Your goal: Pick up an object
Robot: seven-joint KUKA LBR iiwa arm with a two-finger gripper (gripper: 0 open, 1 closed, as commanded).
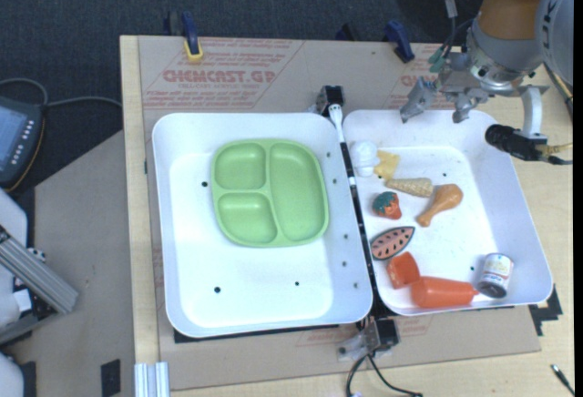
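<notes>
- Above the far rim of the right-hand shallow white bin [533, 240], the grey two-finger gripper [436, 106] hangs with its fingers spread and nothing between them.
- Every candidate lies lower in that bin: a tan plastic drumstick [440, 203], a long orange carrot-shaped toy [444, 292], a small silver tin can [495, 275], a pale corn cob [407, 187].
- Best choice, I judge, is the drumstick: it sits apart from its neighbours, so the fingers can straddle its narrow shaft.
- Descend vertically, centred, closing across the width.
- Leave alone the green sectioned plate [271, 192] in the left bin [182, 286].

divided plate [271, 192] in left bin [182, 204], toys [414, 231] in right bin [519, 204]
</notes>
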